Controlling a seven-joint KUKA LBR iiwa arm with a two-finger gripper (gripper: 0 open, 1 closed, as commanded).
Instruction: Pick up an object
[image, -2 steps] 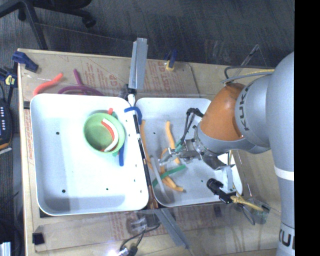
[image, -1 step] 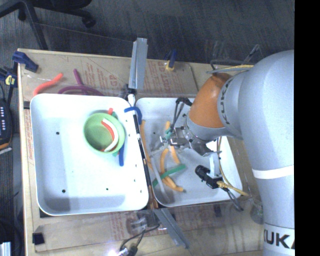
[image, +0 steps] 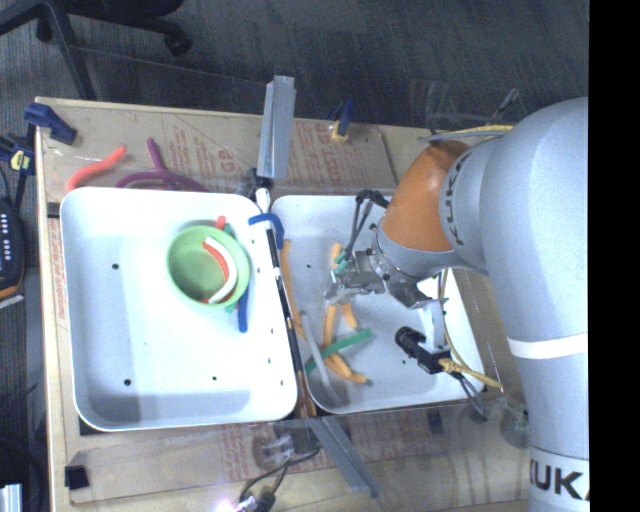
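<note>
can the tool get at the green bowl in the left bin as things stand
Probably yes. The green bowl sits open from above in the left bin, with nothing over it. The tool is over the right bin, so it must cross the rims between them.

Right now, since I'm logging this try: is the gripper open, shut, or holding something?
Gripper: cannot be told; it is low in the shallow white right bin, over the orange and green sticks, with nothing seen held.
</note>
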